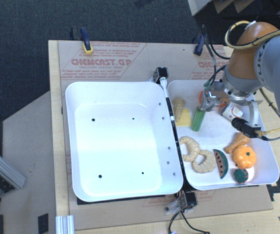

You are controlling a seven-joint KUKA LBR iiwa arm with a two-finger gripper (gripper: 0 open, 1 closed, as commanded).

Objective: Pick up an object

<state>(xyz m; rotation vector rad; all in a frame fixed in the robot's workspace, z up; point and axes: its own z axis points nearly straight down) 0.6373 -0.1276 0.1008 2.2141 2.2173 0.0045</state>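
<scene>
My gripper (209, 100) hangs low over the back of the right bin (271, 172), reaching in from the right. Just below and left of it lies a green cylinder (197, 119), its top end close to the gripper. I cannot tell whether they touch. A yellow block (180, 111) lies to the left, against the bin's left wall. Toward the front sit two beige pretzel shapes (189, 147) (206, 161), a watermelon slice (221, 163), an orange pumpkin (244, 156), an orange wedge (239, 142) and a small green piece (240, 175).
The left bin (76, 94) is joined to the right one by a black clip (160, 74) at the back. Cables (213, 50) run behind the arm's orange band (249, 38). A cardboard sheet (101, 57) lies under both bins.
</scene>
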